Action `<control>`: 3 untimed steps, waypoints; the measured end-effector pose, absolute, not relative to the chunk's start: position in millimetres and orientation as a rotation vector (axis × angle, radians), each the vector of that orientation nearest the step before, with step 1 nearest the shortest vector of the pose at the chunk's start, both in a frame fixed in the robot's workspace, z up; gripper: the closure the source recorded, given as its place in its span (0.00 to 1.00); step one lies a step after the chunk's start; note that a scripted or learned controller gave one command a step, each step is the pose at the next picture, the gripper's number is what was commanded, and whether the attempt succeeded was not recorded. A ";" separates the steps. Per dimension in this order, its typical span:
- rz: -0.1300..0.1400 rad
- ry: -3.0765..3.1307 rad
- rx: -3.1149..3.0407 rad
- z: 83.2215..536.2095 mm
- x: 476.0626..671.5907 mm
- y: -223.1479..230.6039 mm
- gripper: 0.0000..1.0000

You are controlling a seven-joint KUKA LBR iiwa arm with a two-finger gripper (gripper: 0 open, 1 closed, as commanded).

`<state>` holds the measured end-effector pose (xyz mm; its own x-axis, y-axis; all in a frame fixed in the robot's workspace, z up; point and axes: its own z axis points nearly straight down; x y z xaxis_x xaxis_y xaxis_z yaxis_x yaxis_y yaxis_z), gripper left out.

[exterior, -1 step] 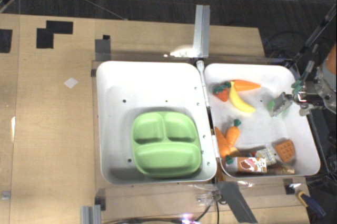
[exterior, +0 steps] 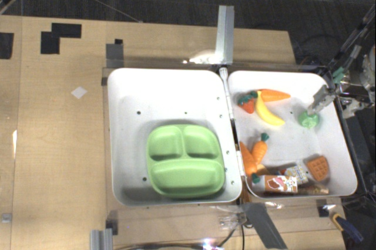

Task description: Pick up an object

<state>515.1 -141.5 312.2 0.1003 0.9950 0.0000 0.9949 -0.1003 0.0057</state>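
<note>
Camera view shows the gripper at the right bin's upper right, its tip just above a small green object; whether its jaws are open or closed, I cannot tell. A banana lies nearby to the left. A green tray sits in the left bin.
</note>
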 end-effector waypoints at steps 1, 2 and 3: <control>0.003 2.030 2.395 159.4 555.8 -165.6 0.00; 0.007 1.878 2.514 94.0 581.0 -116.7 0.00; 0.016 1.954 2.448 90.4 613.7 -92.4 0.00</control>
